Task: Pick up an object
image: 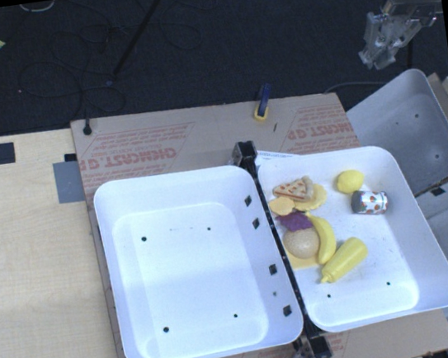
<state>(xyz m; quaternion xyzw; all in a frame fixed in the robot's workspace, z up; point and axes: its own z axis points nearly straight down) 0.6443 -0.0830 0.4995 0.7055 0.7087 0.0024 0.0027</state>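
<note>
The gripper is hanging well away from the right bin; its grip state I cannot tell. Nothing is being picked yet; the toy food is lying untouched.

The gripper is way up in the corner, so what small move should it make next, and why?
Probably swing left and down toward the right bin. The gripper hangs high beyond the bench, far from everything, while all the toys sit in that bin: a lemon, a can, a banana, a yellow bottle. The lemon and can lie apart from the cluster, so they look easiest.
</note>
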